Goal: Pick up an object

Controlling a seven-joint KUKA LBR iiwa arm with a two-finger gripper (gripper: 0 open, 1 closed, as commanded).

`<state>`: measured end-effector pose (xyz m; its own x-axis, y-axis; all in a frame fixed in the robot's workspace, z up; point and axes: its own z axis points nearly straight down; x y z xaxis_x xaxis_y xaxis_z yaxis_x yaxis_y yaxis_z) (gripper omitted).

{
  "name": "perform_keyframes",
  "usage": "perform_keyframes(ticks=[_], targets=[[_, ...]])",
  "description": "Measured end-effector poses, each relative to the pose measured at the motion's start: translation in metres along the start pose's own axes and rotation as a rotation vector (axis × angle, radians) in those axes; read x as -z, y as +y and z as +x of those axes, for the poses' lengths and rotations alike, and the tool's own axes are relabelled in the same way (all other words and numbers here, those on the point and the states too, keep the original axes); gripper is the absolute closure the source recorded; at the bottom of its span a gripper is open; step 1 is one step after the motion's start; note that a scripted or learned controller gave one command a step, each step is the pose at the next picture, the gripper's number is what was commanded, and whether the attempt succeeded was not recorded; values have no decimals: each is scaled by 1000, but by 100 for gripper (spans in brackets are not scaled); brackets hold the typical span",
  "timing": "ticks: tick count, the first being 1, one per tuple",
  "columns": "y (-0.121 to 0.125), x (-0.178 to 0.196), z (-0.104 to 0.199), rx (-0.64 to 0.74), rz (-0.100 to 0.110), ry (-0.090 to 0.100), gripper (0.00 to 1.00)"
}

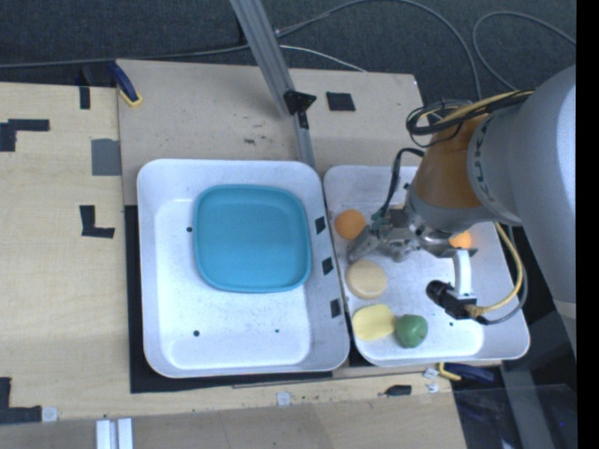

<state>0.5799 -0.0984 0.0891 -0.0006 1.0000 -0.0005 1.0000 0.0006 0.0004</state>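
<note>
Blue plate point(252, 237) in white bin point(168, 344); orange ball point(349, 224), cream disc point(366, 278), yellow block point(372, 322), green ball point(410, 329).

a pale wooden bench point(56, 251) with black tape marks point(92, 221) stands on dark grey carpet point(112, 12).

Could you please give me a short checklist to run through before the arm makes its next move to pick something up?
1. Gripper is over the right bin, where the small objects lie: ok.
2. Nearest targets identified: orange ball just above-left of the gripper, cream round piece just below it: ok.
3. Something is already held between the fingers: cannot tell; the wrist covers that spot.
4. Yellow piece and green ball lie apart from the gripper, near the bin's front edge: ok.
5. Blue plate sits in the left bin, away from the arm's path: ok.
6. Yellow cable hangs close over the right bin: not ok, watch for snagging.
</note>
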Motion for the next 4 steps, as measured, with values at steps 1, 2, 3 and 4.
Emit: perform_keyframes(ticks=[1, 2, 3, 4], targets=[[1, 12, -1, 0, -3, -1, 100], [9, 57, -4, 0, -2, 0, 100], [9, 111, -14, -1, -3, 0, 100], [10, 133, -14, 0, -1, 1, 100]])
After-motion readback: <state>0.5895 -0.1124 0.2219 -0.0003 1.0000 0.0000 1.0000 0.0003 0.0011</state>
